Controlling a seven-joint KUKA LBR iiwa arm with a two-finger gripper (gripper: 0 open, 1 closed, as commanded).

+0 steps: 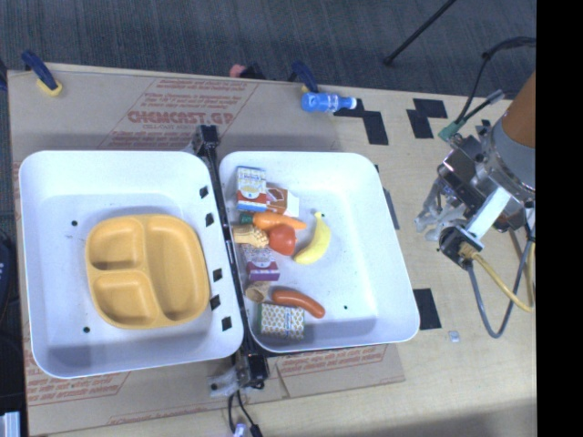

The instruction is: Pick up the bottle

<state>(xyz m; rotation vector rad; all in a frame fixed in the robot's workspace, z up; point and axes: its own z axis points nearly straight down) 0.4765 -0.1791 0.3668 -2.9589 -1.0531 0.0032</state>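
Note:
A small blue bottle (325, 103) with a pale cap lies on its side on the bench, just behind the right bin's (387, 244) far edge and outside both bins. My gripper (444, 227) hangs over the bare bench to the right of the right bin, level with the bin's middle. It is well in front of and to the right of the bottle. Nothing shows between the gripper and the bench.
The right bin holds a carton (250, 189), carrot (279, 221), tomato (282, 240), banana (313, 239), sausage (297, 302), a snack box (281, 321) and smaller items. The left bin (36, 271) holds a yellow divided tray (146, 269). Blue clamps (304, 75) grip the cardboard's far edge.

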